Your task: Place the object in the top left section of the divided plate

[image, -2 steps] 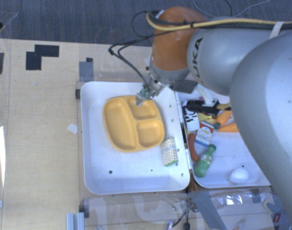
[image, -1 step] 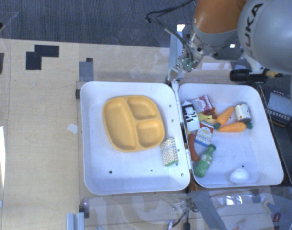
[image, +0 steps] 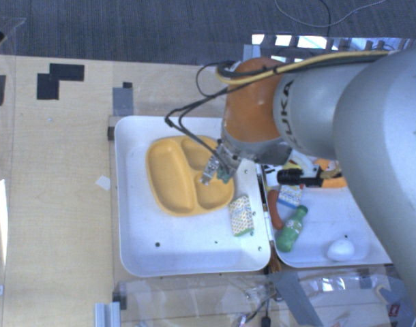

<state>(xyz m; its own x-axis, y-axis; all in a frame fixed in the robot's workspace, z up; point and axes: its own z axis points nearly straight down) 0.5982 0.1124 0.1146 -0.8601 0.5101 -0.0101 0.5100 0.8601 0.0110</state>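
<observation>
A yellow divided plate (image: 172, 176) lies in the left white bin (image: 136, 251), with one long section on its left and two smaller ones on its right. My gripper (image: 215, 172) hangs over the plate's right side, above the ridge between the two smaller sections. A small teal thing shows at the fingertips, but I cannot tell whether it is held. The grey arm with its orange band (image: 252, 107) covers the plate's upper right part.
A patterned pale packet (image: 241, 215) lies in the left bin just below the plate's right edge. The right bin (image: 372, 251) holds a green bottle (image: 292, 227), a sausage-like red piece (image: 274, 211), a white egg-shaped object (image: 342, 249) and a small carton (image: 288, 197).
</observation>
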